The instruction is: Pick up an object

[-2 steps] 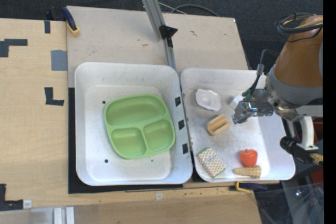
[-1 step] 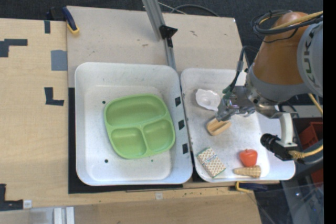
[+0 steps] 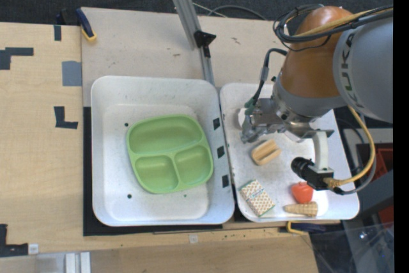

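Observation:
My gripper [image 3: 250, 133] hangs over the upper left part of the right bin [image 3: 238, 156], just up and left of a tan bread roll [image 3: 265, 152]. The arm's wrist hides most of it. Lower in that bin lie a patterned green and white pouch [image 3: 257, 197], a red tomato-like ball [image 3: 303, 192] and a waffle cone [image 3: 301, 209]. I see nothing between the fingers.
The left bin [image 3: 108, 137] holds a green divided plate [image 3: 169, 153]. A metal pole [image 3: 185, 6] slants down to the seam between the bins. A black cable fitting [image 3: 310, 171] sits above the red ball. The arm covers the right bin's upper right.

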Tool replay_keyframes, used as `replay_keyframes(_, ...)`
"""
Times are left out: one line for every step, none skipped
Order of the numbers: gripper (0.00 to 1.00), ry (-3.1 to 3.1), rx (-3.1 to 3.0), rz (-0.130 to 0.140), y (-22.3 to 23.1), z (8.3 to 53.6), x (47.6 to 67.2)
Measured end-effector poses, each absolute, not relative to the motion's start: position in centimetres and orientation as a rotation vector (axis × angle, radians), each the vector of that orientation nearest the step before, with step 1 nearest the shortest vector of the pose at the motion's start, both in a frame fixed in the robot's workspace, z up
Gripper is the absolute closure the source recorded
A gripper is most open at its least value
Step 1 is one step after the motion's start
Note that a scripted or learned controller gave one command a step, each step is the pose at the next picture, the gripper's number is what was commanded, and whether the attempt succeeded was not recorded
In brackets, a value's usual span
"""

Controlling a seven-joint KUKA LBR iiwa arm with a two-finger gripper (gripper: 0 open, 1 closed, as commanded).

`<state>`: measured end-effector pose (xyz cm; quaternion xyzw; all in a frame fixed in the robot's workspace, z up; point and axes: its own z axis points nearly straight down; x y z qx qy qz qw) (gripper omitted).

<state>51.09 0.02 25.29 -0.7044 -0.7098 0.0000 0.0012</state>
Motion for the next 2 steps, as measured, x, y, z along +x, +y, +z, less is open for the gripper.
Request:
replay_keyframes(1.00,-2.227,-2.212,0.002,4.5,25.0,51.0)
replay_keyframes(1.00,-2.228,-2.211,0.001,9.8,25.1,52.0)
